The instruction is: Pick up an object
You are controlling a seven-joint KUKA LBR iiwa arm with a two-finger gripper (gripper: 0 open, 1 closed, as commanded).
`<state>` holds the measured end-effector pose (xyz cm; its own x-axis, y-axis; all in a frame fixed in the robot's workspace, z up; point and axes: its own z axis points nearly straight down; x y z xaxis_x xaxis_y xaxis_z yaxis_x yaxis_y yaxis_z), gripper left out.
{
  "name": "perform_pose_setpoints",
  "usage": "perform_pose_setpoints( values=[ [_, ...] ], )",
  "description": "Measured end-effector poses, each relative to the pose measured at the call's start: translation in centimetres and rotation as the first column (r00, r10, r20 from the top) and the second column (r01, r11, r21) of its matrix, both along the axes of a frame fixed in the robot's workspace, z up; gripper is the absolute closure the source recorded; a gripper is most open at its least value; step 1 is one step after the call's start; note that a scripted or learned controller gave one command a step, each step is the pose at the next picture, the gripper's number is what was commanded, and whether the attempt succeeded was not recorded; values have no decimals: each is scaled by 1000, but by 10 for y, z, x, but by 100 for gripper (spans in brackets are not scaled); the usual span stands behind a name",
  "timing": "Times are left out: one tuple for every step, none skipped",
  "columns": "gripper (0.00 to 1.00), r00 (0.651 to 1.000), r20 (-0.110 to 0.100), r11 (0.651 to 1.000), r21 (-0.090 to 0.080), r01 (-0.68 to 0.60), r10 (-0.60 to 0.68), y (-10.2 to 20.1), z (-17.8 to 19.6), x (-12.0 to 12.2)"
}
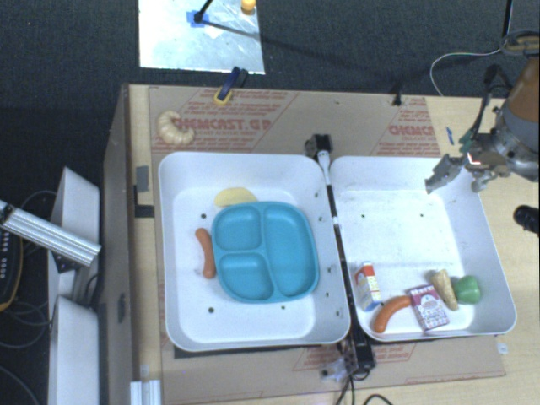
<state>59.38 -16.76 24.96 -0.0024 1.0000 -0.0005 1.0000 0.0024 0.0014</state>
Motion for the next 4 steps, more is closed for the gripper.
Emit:
perform_pose_setpoints(
  values=[
    [0, 1000, -3, 1000, 1, -2, 2, 67, -107, -17],
    [0, 1000, -2, 1000, 1, 2, -2, 47, -163, -108],
    [0, 1000, 4, 1000, -2, 0, 0, -9, -47, -16],
    [0, 1000, -3, 1000, 1, -2, 2, 15, -161, 74]
  ],
)
